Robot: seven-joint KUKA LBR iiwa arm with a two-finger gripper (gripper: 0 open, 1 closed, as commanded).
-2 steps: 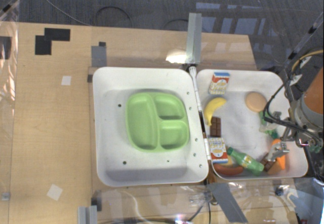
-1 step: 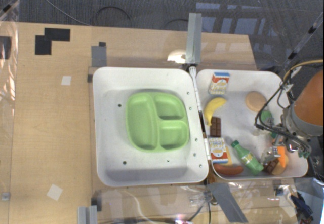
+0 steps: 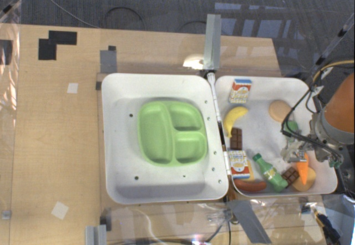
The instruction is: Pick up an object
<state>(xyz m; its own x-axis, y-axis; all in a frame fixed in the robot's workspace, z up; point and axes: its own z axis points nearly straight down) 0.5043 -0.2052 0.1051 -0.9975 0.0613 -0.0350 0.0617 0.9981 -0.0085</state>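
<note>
My gripper (image 3: 295, 153) hangs low over the right part of the right bin (image 3: 260, 86), reaching in from the right edge. Just below it an orange carrot (image 3: 302, 171) lies against a yellow-orange round fruit (image 3: 307, 182). Whether the gripper touches the carrot I cannot tell. A small brown chocolate piece (image 3: 289, 174) and a green bottle (image 3: 270, 172) lie to the gripper's lower left. A beige round bun (image 3: 280, 110) sits further back, with a small green item (image 3: 292, 126) partly hidden by cables.
The right bin also holds a banana (image 3: 235, 118), a chocolate bar (image 3: 237, 138), two small cartons (image 3: 240, 91) (image 3: 239, 163) and a sausage (image 3: 250, 185). A green divided plate (image 3: 172, 133) lies in the left bin (image 3: 119, 183). A metal post (image 3: 212, 41) stands behind the bins.
</note>
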